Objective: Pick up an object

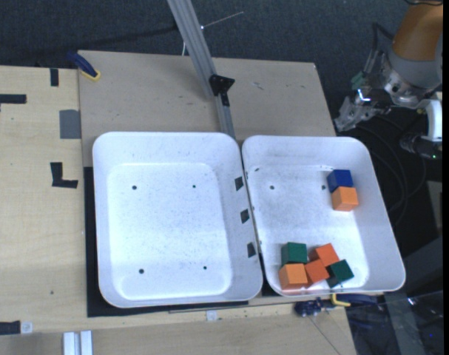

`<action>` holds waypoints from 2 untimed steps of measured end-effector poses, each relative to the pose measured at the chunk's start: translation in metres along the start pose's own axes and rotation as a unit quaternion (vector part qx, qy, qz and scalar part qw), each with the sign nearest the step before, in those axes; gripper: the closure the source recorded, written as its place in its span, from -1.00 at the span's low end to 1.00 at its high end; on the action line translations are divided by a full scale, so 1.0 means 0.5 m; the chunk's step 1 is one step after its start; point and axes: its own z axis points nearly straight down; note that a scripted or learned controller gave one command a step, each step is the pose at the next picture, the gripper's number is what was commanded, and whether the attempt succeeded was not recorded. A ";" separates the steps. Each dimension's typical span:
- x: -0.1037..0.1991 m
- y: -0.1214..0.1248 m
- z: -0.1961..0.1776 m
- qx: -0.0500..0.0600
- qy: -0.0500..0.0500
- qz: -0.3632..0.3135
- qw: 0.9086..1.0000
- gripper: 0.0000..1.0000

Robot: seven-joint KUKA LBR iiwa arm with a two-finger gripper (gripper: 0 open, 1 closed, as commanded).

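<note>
The arm [415,46] wore an orange band above a grey wrist, with a small metallic gripper [351,113] and black cables.

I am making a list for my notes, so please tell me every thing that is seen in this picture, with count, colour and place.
bins: two, white, side by side on the bench
blue block: one, right bin, far right side, touching an orange block
orange blocks: four; one beside the blue block, three in the near cluster of the right bin
green blocks: two, dark green, in the same near cluster
metal bar: one, grey, slanting down to the gap between the bins
bench: one, light wood, with dark tape marks at left
arm: one, orange band and grey wrist, top right, off the bench
pincer: one, grey, beyond the right bin's far corner
</note>
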 end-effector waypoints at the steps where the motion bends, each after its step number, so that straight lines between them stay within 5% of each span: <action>1: 0.107 -0.025 0.027 0.004 0.002 -0.002 1.000 1.00; 2: 0.207 -0.059 0.038 0.005 0.002 -0.002 1.000 1.00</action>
